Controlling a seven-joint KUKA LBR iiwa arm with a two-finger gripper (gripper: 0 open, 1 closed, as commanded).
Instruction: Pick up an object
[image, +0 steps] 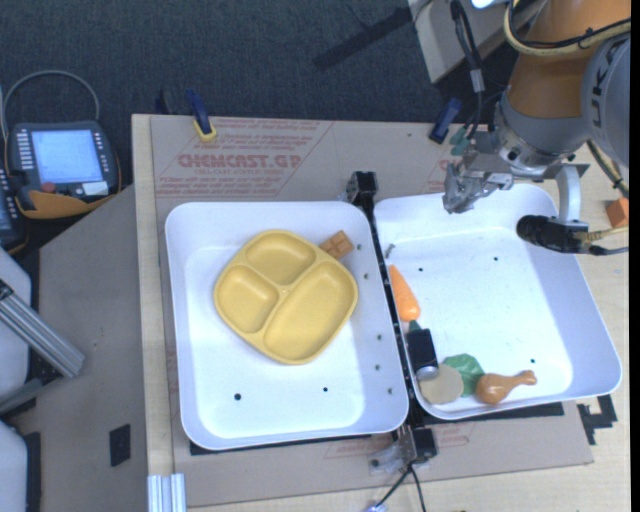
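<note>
My gripper (462, 198) hangs over the far edge of the right bin (500, 290), with nothing visible between its fingers. An orange carrot (403, 292) lies along the right bin's left wall. Nearer the front lie a black block (421, 348), a tan round piece (441, 385), a green leafy piece (464, 366) and a brown drumstick (505, 383). The left bin (200, 330) holds a yellow divided plate (287, 295). A small brown block (337, 244) sits at the plate's far right corner.
The bins rest on a cardboard sheet (250, 155). A black clamp (361, 186) sits between the bins at the far end. A teach pendant (62, 160) lies off the bench at the left. A black cylinder on the arm (545, 232) overhangs the right bin's far right.
</note>
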